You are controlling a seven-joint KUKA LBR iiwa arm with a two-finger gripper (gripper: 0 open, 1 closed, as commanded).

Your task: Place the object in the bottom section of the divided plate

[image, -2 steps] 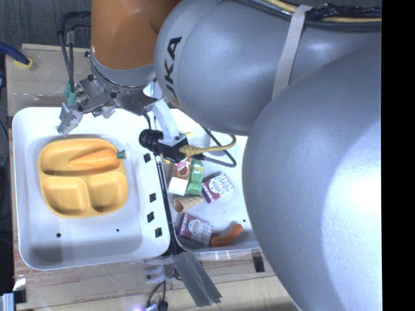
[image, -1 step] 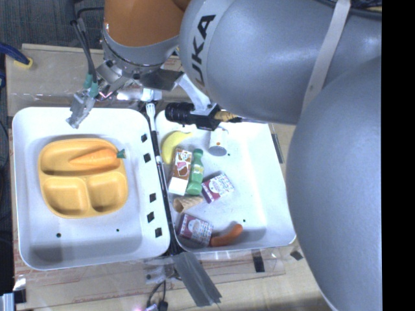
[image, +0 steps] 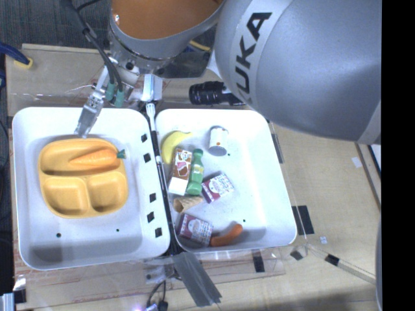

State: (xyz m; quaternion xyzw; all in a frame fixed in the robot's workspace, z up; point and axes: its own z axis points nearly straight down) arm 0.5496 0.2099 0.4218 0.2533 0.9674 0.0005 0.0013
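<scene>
Left bin (image: 39, 235): sat white and shallow on the left of the bench, holding the divided plate in its upper-left part.
Divided plate (image: 83, 177): was yellow, with one long section across the top and two smaller sections side by side along the bottom.
Carrot (image: 93, 157): there it was, orange with a green stem end pointing right, lying lengthwise in the plate's top long section, not in either bottom section.
Gripper (image: 87, 118): hung just above the plate's upper edge, its slim metal tip slanting down toward the rim near the carrot's left end; jaw state, I could not tell, and nothing was seen clamped in it.
Arm (image: 292, 50): loomed huge and grey across the top right, orange band above the wrist, over the back of both bins.
Right bin (image: 259, 173): stood just beside the left one, crowded with small goods.
Banana (image: 170, 144): lay yellow near the right bin's upper left.
Green bottle (image: 194, 173): lay in the middle cluster, beside small cartons.
White cup (image: 218, 138): sat toward the bin's back.
Sausage (image: 227, 234): lay reddish along the front wall, next to a dark packet.
</scene>
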